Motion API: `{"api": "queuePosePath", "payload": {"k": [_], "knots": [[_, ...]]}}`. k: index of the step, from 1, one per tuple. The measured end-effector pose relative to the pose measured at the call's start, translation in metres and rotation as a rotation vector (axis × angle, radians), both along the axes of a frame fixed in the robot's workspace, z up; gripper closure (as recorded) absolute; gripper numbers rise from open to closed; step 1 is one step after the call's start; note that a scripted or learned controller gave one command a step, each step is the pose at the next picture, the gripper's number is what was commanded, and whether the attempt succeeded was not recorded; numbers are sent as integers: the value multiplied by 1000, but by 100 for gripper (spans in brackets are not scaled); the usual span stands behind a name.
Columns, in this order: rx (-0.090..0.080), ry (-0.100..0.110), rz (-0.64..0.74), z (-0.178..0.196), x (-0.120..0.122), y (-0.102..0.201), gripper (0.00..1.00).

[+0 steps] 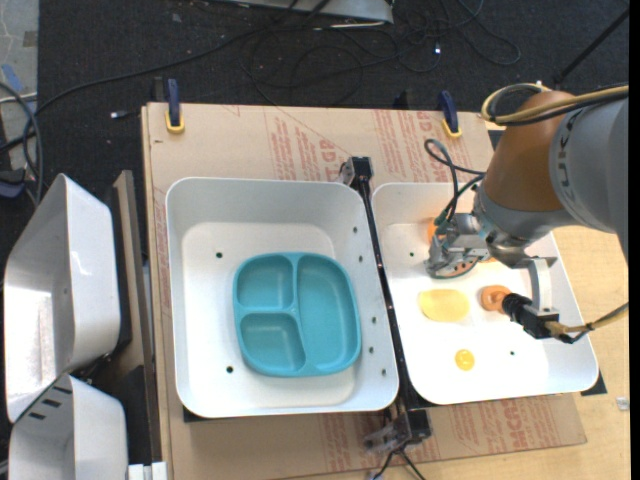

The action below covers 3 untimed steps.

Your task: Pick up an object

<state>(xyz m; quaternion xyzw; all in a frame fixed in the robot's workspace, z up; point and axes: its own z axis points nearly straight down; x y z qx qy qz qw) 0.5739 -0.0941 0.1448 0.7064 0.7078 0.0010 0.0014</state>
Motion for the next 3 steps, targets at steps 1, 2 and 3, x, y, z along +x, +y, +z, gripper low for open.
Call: {"api": "queuePosePath", "payload": {"k": [1, 2, 3], "knots": [[0, -2, 1, 63, -1, 2, 100], [0, 2, 0, 69, -1, 2, 100], [2, 6, 6, 65, -14, 62, 100]]}}
